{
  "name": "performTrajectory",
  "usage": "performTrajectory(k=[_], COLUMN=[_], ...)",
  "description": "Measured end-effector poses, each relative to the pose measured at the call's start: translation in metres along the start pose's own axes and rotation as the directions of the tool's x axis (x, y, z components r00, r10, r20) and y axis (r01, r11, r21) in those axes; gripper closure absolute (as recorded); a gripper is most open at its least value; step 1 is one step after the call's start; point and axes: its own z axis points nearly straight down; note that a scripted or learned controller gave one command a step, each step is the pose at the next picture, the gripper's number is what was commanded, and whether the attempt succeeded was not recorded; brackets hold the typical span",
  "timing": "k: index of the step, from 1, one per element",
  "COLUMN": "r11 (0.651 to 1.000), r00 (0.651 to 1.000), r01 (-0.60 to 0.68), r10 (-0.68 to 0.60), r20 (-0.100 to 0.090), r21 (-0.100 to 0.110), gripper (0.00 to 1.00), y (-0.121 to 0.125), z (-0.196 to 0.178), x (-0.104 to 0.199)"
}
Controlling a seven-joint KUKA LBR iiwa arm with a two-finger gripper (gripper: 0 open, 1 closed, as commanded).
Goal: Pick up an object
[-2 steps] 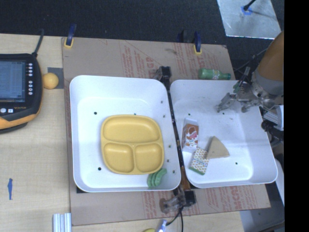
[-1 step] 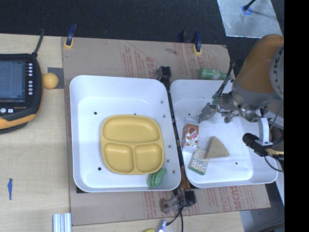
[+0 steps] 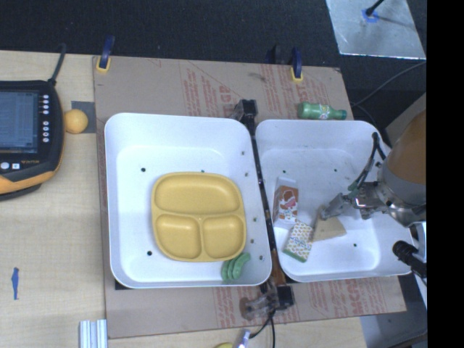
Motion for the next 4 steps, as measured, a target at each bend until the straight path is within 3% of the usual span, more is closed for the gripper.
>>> performTrajectory(k=[1,2,3,4], r11=[1.000,1.000,1.000,1.000], r00=[1.000,1.000,1.000,1.000], r01=[0.004,0.002,0.006,0.004], r10=[-0.004,-0.002,-0.006,-0.004], r20=[-0.001,-0.001,0.000,-0.002], r21=[-0.002,0.000,-0.001,-0.003], gripper=[0.00,0.00,1.00,1.00], y=[0.031,-0.004,-0.003,-0.033], z=[-0.005,0.021,0.010,-0.080], x=[0.037,0.031,0.031,0.102])
